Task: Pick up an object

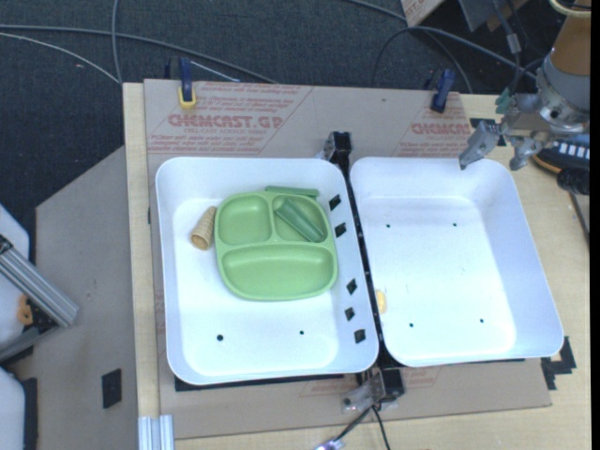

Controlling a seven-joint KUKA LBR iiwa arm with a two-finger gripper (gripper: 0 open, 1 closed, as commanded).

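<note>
- Left bin (178,279): shallow, white, set on a brown board beside its twin; small black marks dot its floor.
- Cone-shaped tan piece (202,228): lies on the floor of the left bin, touching or just beside the left edge of the green plate.
- Green divided plate (277,272): rounded square with three compartments, resting flat in the upper middle of the left bin.
- Green stick-like piece (302,217): lies at a slant in the upper right compartment of the plate.
- Flat green strip (292,192): just beyond the plate's far rim, on the bin floor.
- Small yellowish bit (380,300): at the seam between the two bins, near the right bin's left wall.
- Right bin (525,251): white, touching the left bin along the black-clipped seam.
- Gripper (493,153): above the far right corner of the right bin, two fingers spread apart with nothing between them, well apart from the plate and its pieces.
</note>
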